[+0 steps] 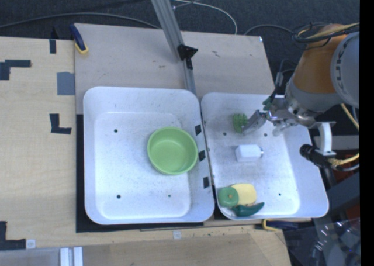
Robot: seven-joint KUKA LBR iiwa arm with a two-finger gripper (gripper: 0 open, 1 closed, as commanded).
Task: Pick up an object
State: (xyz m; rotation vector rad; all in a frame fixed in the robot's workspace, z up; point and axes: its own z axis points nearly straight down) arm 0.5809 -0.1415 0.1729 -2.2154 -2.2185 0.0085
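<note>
My gripper [267, 124] hangs over the upper part of the right bin [304, 197], its two fingers spread open with nothing between them. A small green object [239, 121] lies just left of the left fingertip [252, 125]. A white block [248, 152] rests below the gripper near the bin's middle. A yellow and green toy [239, 196] with a dark green piece [251, 209] sits in the bin's lower left corner. In the left bin [105, 159] stands a light green bowl [172, 150].
A grey metal pole [169, 22] slants down from the top to the gap between the bins. Cables [204, 7] run over the dark floor behind the bench. A blue and yellow clamp [78, 38] sits at the board's far left corner.
</note>
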